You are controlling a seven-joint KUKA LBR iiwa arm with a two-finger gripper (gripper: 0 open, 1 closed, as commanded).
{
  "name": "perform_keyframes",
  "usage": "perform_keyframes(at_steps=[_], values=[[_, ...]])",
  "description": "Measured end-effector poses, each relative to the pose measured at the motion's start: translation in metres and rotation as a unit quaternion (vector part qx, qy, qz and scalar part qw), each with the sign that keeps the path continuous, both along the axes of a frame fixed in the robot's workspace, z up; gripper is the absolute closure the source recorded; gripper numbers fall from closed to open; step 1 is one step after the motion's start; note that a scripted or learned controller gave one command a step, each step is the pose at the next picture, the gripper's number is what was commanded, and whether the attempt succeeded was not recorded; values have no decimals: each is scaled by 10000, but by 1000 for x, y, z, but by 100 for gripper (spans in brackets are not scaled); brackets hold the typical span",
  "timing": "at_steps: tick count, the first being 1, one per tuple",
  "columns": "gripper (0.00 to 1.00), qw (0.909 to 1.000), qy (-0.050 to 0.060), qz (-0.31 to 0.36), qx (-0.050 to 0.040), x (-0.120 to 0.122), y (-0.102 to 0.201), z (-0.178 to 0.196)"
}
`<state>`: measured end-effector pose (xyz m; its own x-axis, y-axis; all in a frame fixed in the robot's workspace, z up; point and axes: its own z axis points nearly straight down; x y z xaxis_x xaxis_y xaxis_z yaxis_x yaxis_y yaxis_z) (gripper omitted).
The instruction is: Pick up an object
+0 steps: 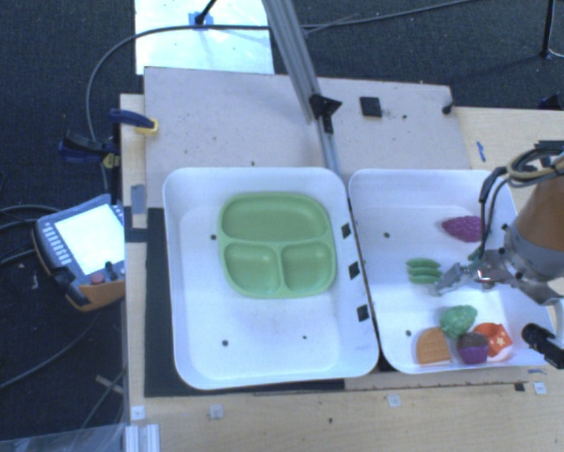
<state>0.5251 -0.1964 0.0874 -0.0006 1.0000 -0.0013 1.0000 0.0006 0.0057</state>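
The right bin (394, 196) holds several toy foods. A green pea pod (420, 270) lies near its middle and a purple grape bunch (462, 226) farther back. A green leafy piece (459, 319), an orange piece (433, 347), a dark purple piece (473, 348) and a red piece (495, 339) cluster at the front. My gripper (448, 280) reaches in from the right, low over the bin floor. Its fingers are open with nothing between them, their tips just right of the pea pod.
The left bin (197, 281) bears a green divided plate (278, 244). A slanted metal pole (300, 55) rises behind the bins. A handheld pendant (82, 250) lies off the bench at the left. The grey and orange arm (545, 229) covers the right bin's right side.
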Motion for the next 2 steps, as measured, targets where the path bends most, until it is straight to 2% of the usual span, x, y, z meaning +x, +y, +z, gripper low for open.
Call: perform_keyframes(at_steps=[1,2], values=[[100,10000,-36,2,-10,2,0,12],[100,10000,-8,22,-7,6,0,77]])
